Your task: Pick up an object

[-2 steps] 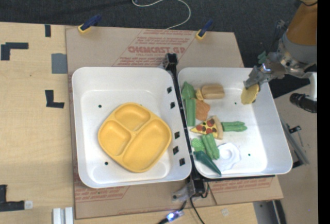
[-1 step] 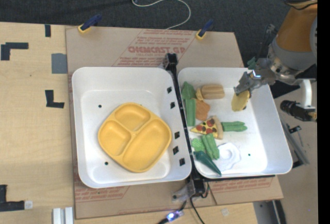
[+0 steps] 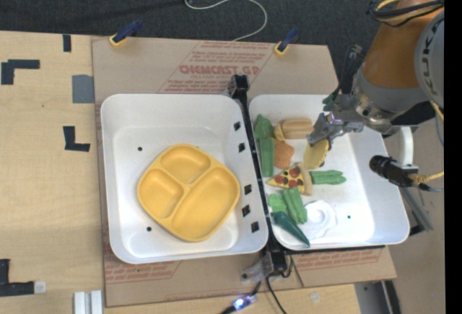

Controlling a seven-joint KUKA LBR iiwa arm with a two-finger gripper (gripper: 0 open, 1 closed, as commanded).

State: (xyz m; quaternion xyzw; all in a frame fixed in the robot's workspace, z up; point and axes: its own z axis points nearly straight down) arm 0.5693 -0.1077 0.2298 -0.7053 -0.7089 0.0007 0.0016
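My gripper (image 3: 323,138) hangs over the middle of the right bin (image 3: 375,197), reaching in from the right. A pale yellow toy piece (image 3: 315,156) shows between its fingers and slants down from them, so the gripper is shut on it. Its lower end is close above the other toys. Around it lie a tan bun (image 3: 294,128), an orange-brown piece (image 3: 284,154), a pizza slice (image 3: 289,177) and a green pea pod (image 3: 327,177).
A long green vegetable (image 3: 266,144) lies along the right bin's left wall. More green pieces (image 3: 292,203), a dark green pepper (image 3: 290,224) and a white egg (image 3: 321,217) sit near the front. The left bin (image 3: 119,161) holds a yellow divided plate (image 3: 189,191).
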